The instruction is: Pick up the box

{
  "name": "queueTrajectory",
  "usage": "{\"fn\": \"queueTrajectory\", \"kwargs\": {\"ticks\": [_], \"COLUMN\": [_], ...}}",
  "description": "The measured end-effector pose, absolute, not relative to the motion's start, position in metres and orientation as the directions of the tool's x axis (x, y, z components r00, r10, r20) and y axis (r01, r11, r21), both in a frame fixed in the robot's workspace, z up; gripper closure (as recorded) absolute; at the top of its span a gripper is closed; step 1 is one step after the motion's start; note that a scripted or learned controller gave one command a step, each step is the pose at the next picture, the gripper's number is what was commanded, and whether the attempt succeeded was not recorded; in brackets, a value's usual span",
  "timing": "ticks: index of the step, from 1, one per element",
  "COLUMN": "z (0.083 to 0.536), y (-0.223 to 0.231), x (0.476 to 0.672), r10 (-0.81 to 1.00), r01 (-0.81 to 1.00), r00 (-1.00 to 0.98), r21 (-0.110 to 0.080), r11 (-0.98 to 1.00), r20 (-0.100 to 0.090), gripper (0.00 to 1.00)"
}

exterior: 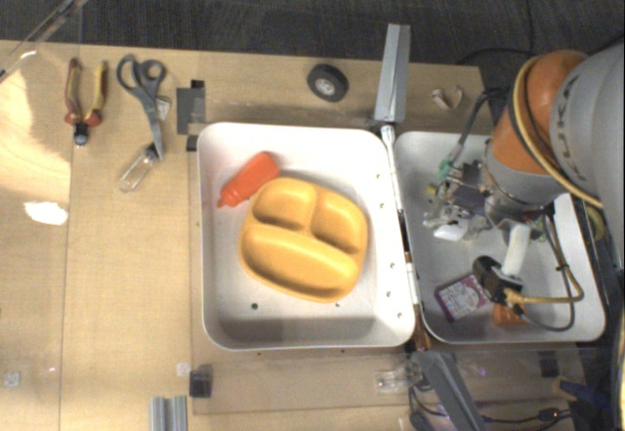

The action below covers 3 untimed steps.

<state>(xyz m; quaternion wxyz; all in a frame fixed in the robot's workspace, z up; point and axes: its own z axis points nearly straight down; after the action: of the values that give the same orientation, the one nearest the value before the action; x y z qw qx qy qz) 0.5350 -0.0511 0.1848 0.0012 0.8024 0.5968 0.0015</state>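
Note:
A small purple box (459,297) lies flat near the front left corner of the right bin (582,322). My gripper (446,211) hangs low over the left middle of that bin, farther back than the box and apart from it. A white scrap (450,232) lies just under the gripper. The grey arm with its orange band (535,97) comes in from the right and covers much of the bin's back half.
An orange item (504,314) lies beside the box, partly under cables. The left bin (223,322) holds a yellow divided tray (304,237) and an orange bottle (248,179). Scissors (146,92), pliers (84,97) and a tape roll (328,81) lie on the bench.

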Motion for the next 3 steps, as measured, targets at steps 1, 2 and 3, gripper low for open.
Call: {"fn": "queueTrajectory", "kwargs": {"ticks": [1,2,3], "z": [0.2,0.225,0.241], "y": [-0.112,-0.064,-0.085], "x": [0.513,0.495,0.489], "r10": [0.901,0.865,0.972], "r01": [0.901,0.865,0.972], "r00": [0.434,0.502,0.236], "r21": [0.002,0.003,0.004], "r11": [-0.434,-0.502,-0.236], "r20": [0.0,0.001,0.001], "gripper": [1.0,1.0,1.0]}}
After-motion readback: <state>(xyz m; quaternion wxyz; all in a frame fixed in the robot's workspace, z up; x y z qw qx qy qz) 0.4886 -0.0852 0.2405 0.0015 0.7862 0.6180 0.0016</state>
